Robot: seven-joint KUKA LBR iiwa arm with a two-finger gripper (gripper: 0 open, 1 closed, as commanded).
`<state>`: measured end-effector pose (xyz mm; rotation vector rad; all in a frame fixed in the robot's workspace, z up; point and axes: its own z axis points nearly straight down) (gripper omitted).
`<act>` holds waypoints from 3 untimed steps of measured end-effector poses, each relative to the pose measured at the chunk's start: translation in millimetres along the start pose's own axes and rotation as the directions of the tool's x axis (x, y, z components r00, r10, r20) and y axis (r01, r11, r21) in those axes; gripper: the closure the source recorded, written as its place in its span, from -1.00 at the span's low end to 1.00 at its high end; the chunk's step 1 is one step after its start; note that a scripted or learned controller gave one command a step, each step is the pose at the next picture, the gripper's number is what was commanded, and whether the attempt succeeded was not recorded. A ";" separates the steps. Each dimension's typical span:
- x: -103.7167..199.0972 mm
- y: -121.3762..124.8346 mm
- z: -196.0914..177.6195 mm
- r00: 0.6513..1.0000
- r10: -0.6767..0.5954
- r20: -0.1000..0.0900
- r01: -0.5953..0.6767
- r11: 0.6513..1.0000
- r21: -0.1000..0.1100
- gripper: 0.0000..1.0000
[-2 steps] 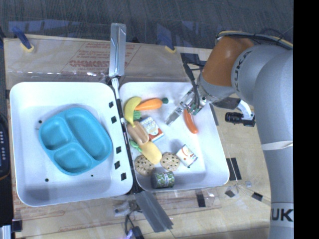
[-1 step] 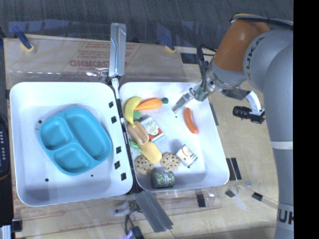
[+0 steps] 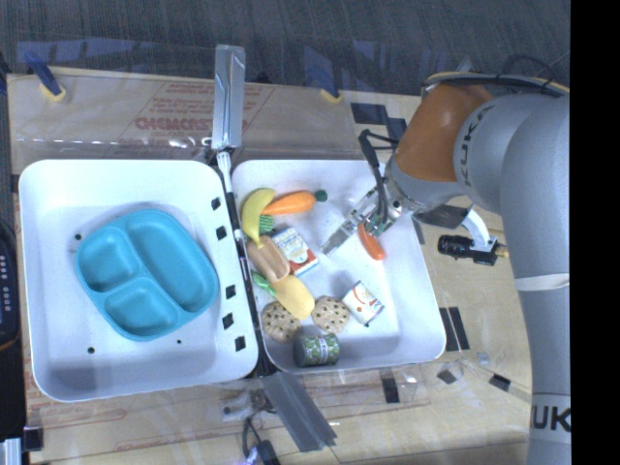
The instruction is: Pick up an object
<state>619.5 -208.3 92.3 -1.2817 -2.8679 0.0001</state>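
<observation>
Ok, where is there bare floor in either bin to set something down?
Left bin: bare floor all around the blue divided plate. Right bin: its right side, below the claw, and the top strip above the carrot. Crowded along its left wall, banana down to cookies.

Bins (image 3: 58, 356): white. Divided tray (image 3: 145, 271): turquoise blue. Banana (image 3: 254, 211): yellow. Carrot (image 3: 291, 202): orange, green-tipped. Cookies (image 3: 329, 313): tan, dark-speckled. Can (image 3: 317, 348): green. Arm (image 3: 513, 163): grey, orange-banded.

I saw the gripper (image 3: 360, 223) low in the right bin (image 3: 412, 308), near its right edge, beside a small orange piece (image 3: 372, 243). The blue tray (image 3: 145, 272) lay in the left bin (image 3: 58, 356).
</observation>
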 end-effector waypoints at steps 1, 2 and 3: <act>-24.1 23.3 -2.8 0.965 0.264 0.003 -0.264 0.965 -0.002 -1.00; 10.1 -11.7 -0.4 0.998 0.068 0.000 -0.068 0.998 0.000 -1.00; -25.7 25.4 -32.2 0.998 0.062 0.004 -0.062 0.998 -0.004 -1.00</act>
